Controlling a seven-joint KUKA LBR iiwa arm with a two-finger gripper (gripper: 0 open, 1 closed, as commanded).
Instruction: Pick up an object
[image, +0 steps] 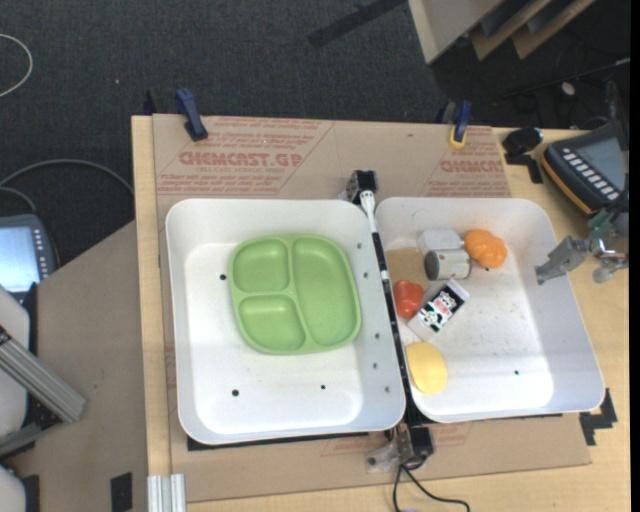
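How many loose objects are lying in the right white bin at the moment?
5, all in its left half: an orange rounded object and a grey cylinder at the back, a red object and a black-and-white patterned box mid-bin, a yellow rounded object in front.

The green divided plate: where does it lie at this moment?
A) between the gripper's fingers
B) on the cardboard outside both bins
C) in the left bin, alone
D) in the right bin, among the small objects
C: the green divided plate lies flat in the left bin, while the orange ball, yellow object and other small items lie in the right bin.
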